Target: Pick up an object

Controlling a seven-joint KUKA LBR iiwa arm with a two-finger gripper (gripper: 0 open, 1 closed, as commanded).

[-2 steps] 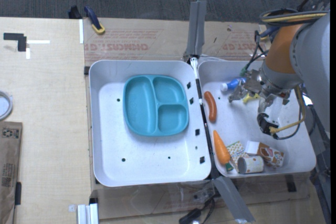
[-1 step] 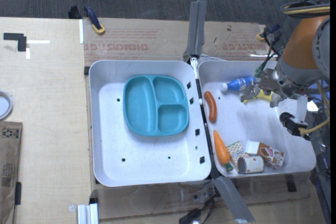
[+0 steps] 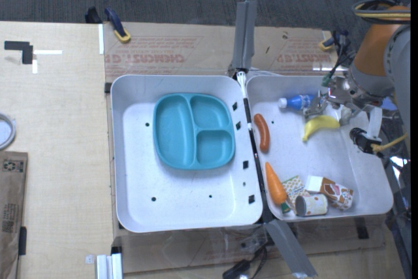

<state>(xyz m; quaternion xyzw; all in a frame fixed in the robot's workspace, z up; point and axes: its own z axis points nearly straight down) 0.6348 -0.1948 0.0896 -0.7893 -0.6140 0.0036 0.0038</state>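
Yellow and curved, the plastic banana (image 3: 320, 125) lay in the right white bin (image 3: 366, 206), just below the two-finger gripper (image 3: 332, 103), probably poised there to grasp it; whether that gripper was spread I cannot tell.

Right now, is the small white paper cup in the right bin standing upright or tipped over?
Tipped over. The small white paper cup lies on its side near the front wall of the right bin, its round end facing left, next to the orange carrot.
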